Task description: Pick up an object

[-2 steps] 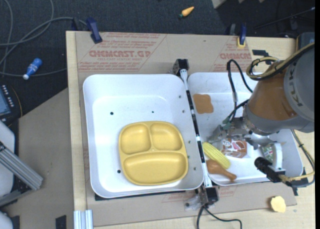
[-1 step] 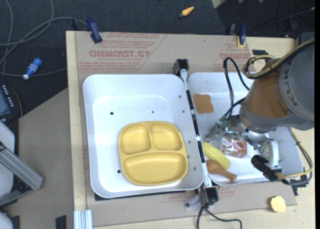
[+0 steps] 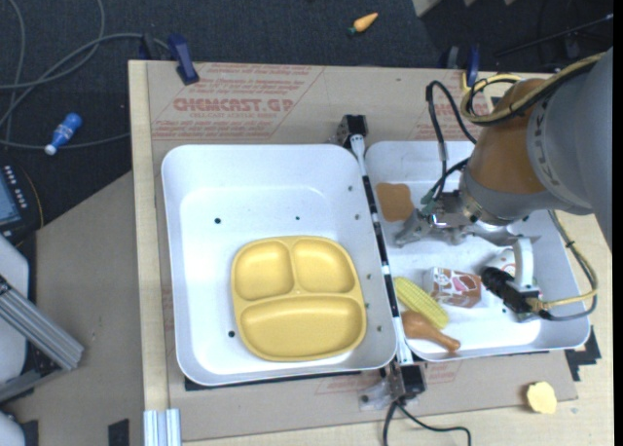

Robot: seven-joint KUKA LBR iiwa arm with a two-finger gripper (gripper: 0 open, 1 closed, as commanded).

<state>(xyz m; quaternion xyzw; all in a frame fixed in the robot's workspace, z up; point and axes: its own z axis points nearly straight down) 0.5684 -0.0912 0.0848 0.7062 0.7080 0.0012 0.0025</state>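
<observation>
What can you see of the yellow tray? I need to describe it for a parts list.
The yellow tray looks like smooth moulded plastic, a rounded rectangle with three sunken compartments: two smaller ones on the far side and one wide one on the near side, all bare. It lies flat, right way up, turned slightly askew, on the floor of the left bin, toward its near right part. Its right edge sits close to the bin's right wall; whether they touch is unclear.
</observation>
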